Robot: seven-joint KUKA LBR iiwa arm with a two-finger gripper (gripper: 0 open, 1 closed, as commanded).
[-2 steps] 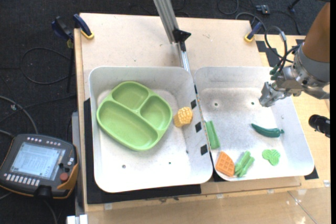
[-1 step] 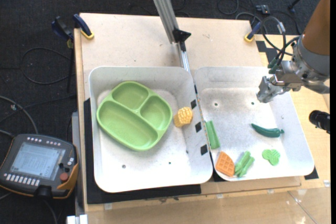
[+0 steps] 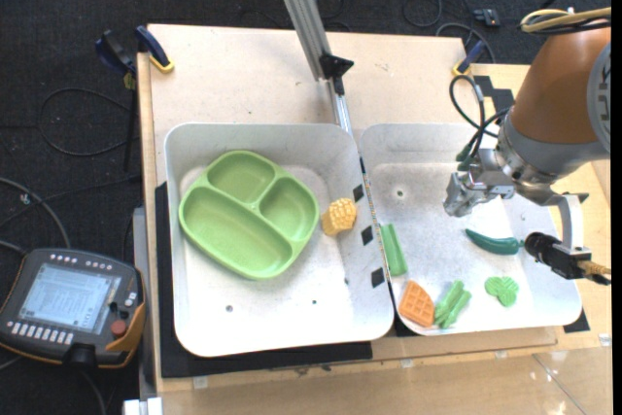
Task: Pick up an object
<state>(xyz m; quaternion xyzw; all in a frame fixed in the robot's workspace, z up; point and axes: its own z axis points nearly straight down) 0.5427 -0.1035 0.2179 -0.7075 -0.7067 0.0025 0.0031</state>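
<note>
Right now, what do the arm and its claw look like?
The arm is bulky and rounded, with an orange-brown shell above a grey wrist section. Black cables loop beside it. The claw is a small grey metal unit.

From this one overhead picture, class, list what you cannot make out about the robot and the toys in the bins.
- Pincer: small and seen from above; whether it is open or shut cannot be told.
- Arm: cut off by the right edge of the camera view.
- Dark green toy: too small to tell what food it is.
- Right bin: its far right part is hidden under the arm.
- Handheld screen: text too small to read.
</note>
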